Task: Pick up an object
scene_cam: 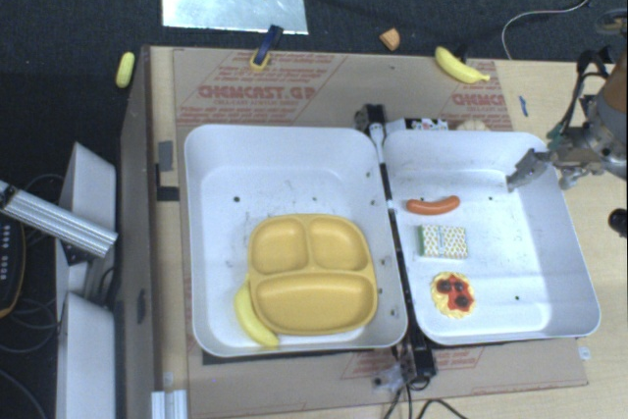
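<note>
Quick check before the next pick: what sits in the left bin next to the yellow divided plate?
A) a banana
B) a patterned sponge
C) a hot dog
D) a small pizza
A: a banana lies against the lower-left edge of the yellow divided plate in the left bin; the other three items lie in the right bin.

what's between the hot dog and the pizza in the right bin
In the camera view, a small patterned square lies between the hot dog and the pizza, apart from both, on the right bin's floor.
</note>
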`<control>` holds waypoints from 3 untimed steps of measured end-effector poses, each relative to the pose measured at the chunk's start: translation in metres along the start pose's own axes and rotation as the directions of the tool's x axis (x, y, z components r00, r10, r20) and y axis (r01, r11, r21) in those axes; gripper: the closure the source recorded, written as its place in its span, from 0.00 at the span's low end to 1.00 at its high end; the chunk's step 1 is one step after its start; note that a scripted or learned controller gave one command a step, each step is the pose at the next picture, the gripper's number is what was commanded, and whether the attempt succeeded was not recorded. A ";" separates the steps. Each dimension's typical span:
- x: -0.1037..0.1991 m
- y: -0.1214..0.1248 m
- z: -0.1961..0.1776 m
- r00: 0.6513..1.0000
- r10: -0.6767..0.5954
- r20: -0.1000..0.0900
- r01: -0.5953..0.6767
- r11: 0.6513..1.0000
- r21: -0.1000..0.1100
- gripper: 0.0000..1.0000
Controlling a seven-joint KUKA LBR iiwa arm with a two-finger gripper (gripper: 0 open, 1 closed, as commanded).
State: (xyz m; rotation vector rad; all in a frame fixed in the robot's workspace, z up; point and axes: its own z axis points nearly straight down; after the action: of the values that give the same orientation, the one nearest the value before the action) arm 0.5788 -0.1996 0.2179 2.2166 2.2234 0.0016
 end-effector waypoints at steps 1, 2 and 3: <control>0.058 0.007 0.083 1.000 -0.001 -0.002 0.001 1.000 0.002 0.00; 0.114 0.006 0.096 1.000 -0.001 -0.002 0.001 1.000 0.002 0.00; 0.109 0.024 0.134 1.000 -0.002 0.000 0.002 1.000 0.001 0.00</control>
State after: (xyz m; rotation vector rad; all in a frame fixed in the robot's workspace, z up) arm 0.6032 -0.0904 0.0842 2.2152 2.2260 0.0008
